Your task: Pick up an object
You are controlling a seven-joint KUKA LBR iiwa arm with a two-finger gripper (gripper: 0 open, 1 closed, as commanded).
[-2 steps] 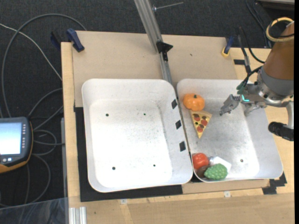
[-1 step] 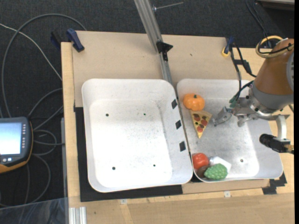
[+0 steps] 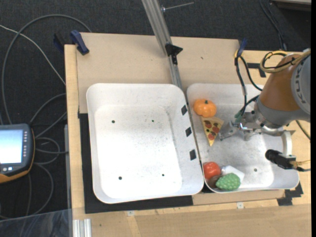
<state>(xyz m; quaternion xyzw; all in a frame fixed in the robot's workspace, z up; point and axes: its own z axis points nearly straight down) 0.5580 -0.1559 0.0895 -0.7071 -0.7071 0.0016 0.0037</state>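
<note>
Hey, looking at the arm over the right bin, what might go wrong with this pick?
The gripper sits beside the pizza slice, which lies flat; the fingers may slide over it or push it away. The slice lies near the small pumpkin and the bin's left wall, so a nudge could knock the pumpkin or jam the slice against the wall.

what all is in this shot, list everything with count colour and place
bins: 2, white, side by side on the bench
pumpkin: 1, orange, far left corner of right bin
pizza slice: 1, yellow with red spots, just below the pumpkin
tomato: 1, red, near left corner of right bin
green toy: 1, green, beside the tomato
handheld screen: 1, orange and grey, left edge
clamps: 2, blue, bench's far corners
arm: 1, grey and orange, over right bin
end effector: 1, metal, beside the pizza slice
</note>
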